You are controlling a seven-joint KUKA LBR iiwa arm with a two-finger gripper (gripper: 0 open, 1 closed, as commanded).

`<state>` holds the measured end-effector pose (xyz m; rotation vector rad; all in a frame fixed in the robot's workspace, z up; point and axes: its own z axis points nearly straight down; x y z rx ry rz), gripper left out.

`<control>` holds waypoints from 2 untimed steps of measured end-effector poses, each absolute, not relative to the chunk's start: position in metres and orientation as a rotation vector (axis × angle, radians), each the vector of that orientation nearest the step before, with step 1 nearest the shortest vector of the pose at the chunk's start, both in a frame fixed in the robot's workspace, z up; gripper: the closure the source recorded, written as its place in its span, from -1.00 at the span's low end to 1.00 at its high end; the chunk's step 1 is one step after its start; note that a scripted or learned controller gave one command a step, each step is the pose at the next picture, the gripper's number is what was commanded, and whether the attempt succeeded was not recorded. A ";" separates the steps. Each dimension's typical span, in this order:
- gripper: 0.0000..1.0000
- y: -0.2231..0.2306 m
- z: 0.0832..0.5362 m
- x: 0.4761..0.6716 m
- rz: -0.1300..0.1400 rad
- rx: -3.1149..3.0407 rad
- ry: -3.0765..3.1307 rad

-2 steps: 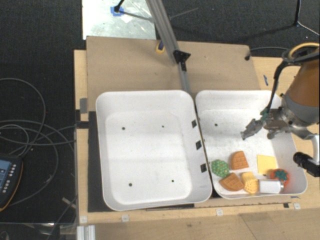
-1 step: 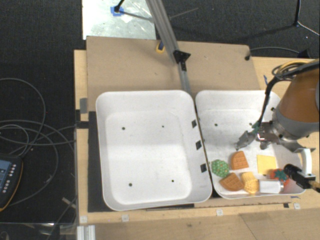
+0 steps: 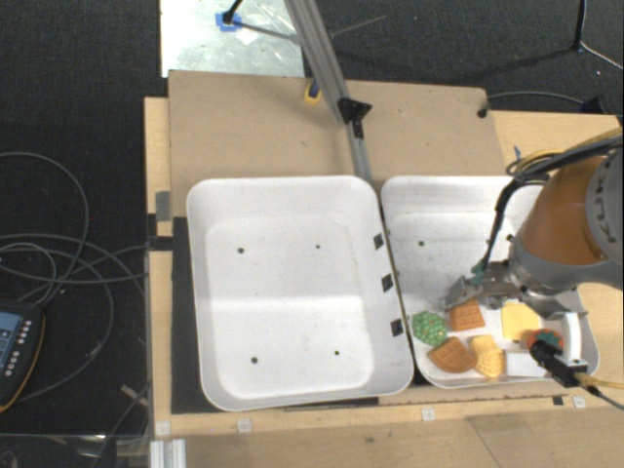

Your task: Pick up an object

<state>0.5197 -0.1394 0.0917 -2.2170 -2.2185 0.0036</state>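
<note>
Tool (image 3: pixel 478 286) of mine hangs low over the right bin (image 3: pixel 439 213), just above the food pieces at its near end; whether it is wide or narrow I cannot tell. Right below it lies a waffle (image 3: pixel 467 316). Near that lie a green piece (image 3: pixel 428 327), a brown wedge (image 3: pixel 451 355), a yellow piece (image 3: pixel 487 356), a yellow block (image 3: pixel 520 320) and a red-orange piece (image 3: pixel 539 339). My left bin (image 3: pixel 283 291) sits beside it on the tabletop (image 3: pixel 244 125).

Grey arm (image 3: pixel 575 227) reaches in low, wrist seemingly bent down
</note>
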 end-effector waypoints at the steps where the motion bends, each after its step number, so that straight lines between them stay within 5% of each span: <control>1: 1.00 -0.141 0.106 0.522 -0.003 -2.222 -2.223; 2: 1.00 -0.133 0.154 0.520 -0.005 -2.219 -2.230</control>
